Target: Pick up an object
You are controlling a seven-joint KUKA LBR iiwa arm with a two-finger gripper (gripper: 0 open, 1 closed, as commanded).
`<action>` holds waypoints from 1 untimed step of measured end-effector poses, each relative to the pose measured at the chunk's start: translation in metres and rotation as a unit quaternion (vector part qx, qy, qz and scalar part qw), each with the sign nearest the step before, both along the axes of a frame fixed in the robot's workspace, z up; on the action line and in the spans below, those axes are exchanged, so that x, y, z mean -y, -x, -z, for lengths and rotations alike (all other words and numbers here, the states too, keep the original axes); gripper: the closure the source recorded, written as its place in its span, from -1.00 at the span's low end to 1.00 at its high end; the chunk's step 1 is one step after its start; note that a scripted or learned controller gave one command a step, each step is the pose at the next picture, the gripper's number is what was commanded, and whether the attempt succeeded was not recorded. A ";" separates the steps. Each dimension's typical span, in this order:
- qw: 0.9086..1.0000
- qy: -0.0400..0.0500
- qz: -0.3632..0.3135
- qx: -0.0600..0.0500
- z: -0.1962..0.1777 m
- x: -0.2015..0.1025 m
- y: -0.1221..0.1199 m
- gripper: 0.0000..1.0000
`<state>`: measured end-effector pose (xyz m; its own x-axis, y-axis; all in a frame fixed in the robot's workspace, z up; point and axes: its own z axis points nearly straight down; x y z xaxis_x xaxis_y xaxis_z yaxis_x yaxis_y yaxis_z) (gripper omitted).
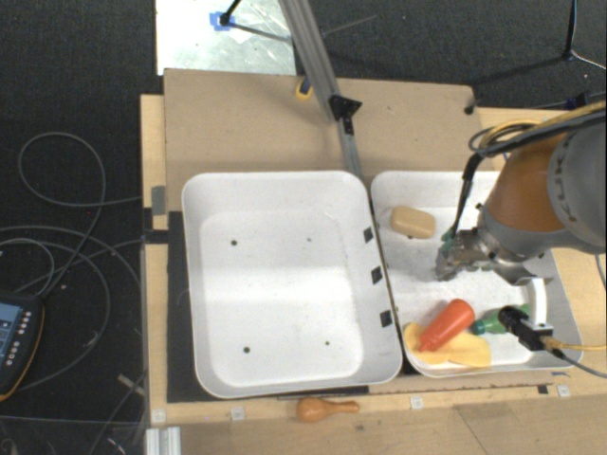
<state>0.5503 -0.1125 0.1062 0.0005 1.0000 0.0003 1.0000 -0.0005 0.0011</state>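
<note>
In the right bin [417, 190], the gripper [453, 259] hangs over bare floor; I cannot tell its state. The nearest object, a tan block [413, 222], lies just beside it: centre above before descending.

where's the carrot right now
The carrot lies in the right bin, near its front edge, on a yellow piece, just below the gripper.

arm [579, 192]: grey shell | orange band above wrist | black and yellow cables | claw [453, 259]: dull grey metal
</note>
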 end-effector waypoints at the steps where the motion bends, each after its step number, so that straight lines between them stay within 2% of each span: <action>1: 1.000 0.001 0.000 0.003 -0.049 0.010 -0.004 1.00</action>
